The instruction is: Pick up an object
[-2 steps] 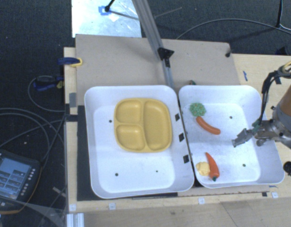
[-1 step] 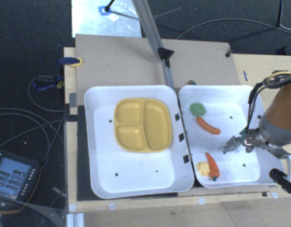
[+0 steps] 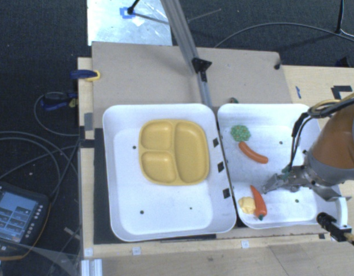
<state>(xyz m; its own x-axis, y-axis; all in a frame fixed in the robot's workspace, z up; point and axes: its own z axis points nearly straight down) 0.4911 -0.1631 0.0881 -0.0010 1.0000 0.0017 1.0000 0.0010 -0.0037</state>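
1. Camera view is showing us 2 white bins; the right bin (image 3: 283, 117) is holding a green broccoli piece (image 3: 240, 133), an orange-red sausage (image 3: 254, 153), a carrot (image 3: 258, 202) and a small yellow piece (image 3: 246, 203).
2. We are seeing the carrot lying against the yellow piece near the front wall.
3. The gripper (image 3: 274, 185) is hovering just right of the carrot, holding nothing; we cannot tell how far it is spread.
4. A yellow divided plate (image 3: 174, 152) is sitting in the left bin (image 3: 116, 171).

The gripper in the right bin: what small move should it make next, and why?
Probably a short move toward the view's lower left and down. The gripper hangs just right of the toy carrot, which lies beside a small yellow piece near the right bin's front edge. Nothing shows between the fingers yet, and the carrot is the nearest object.
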